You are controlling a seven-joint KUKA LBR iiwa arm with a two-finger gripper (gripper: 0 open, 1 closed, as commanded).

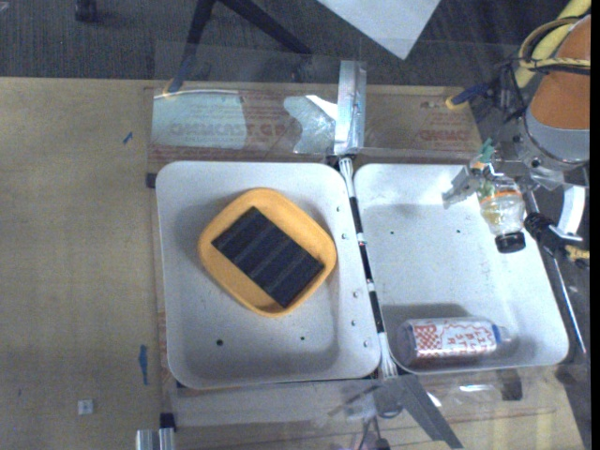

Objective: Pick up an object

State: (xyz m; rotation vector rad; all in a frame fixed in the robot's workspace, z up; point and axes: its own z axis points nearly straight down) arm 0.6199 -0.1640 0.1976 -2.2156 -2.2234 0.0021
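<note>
My gripper (pixel 497 187) hangs over the upper right part of the right bin (pixel 441 279), below the orange wrist band. A small clear bottle (pixel 502 212) with a black cap sits between its fingers, cap pointing down toward the front, and looks lifted off the bin floor. A grey finger (pixel 460 187) sticks out to the bottle's left. A second bottle with a red and white label (pixel 452 337) lies on its side along the right bin's front wall. A yellow pad with a black ribbed top (pixel 267 250) rests in the middle of the left bin (pixel 187 345).
A raised divider (pixel 364 261) runs between the two bins. Behind them lie a cardboard strip and a metal bracket (pixel 350 111). Cables and arm hardware (pixel 553 223) crowd the right bin's right edge. Office chair legs (pixel 206 7) stand on the floor behind the bench.
</note>
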